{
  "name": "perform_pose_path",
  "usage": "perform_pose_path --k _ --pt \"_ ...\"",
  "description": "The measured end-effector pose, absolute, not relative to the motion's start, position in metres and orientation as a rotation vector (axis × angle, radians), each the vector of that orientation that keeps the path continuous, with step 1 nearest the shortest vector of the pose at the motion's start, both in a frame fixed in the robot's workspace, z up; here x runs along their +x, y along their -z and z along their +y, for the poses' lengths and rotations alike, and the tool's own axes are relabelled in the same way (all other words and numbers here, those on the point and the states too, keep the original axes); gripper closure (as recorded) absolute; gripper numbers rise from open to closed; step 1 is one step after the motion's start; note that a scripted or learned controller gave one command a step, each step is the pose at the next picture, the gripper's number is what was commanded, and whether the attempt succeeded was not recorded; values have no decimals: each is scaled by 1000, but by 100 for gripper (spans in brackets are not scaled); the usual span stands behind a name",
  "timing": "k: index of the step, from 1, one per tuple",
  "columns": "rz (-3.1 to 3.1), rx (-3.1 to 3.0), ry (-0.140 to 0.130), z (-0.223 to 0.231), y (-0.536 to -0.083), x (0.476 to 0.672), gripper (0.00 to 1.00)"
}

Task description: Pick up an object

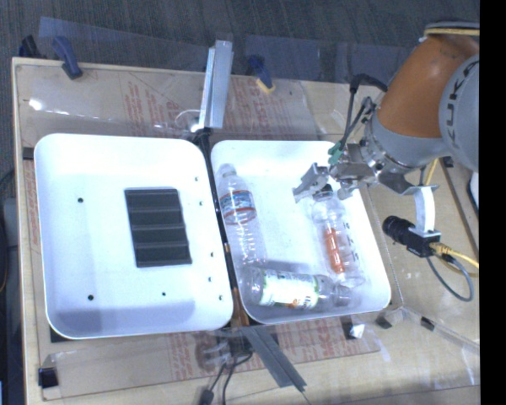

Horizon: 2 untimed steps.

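We see the gripper (314, 184) hovering with its fingers spread open over the right bin (270, 154), just above the orange-labelled bottle (336, 241); a clear water bottle (240, 213) and a white-labelled bottle (291, 289) lie nearby

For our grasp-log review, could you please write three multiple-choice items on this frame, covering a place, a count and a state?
1. Where does the dark ribbed block lie?
A. left bin
B. right bin
C. on the bench

2. How many clear bottles lie in the right bin?
A. one
B. three
C. five

3. How does the bottle with the green and white label rest?
A. upright
B. on its side
C. hanging over the rim

Answers: 1 A, it sits mid-floor of the left bin. 2 B, three lie there. 3 B, it lies along the near wall.
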<state>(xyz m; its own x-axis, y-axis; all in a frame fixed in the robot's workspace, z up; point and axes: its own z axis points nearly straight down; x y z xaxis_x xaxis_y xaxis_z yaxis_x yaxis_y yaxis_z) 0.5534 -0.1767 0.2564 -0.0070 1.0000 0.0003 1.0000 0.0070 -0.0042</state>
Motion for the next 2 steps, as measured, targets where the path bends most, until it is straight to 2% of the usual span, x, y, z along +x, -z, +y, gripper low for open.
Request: perform_pose_path --k 1,2 --pt "-2312 -2122 -6 -134 -165 590 0" --pt "-2495 -1926 -10 -116 -97 601 0"
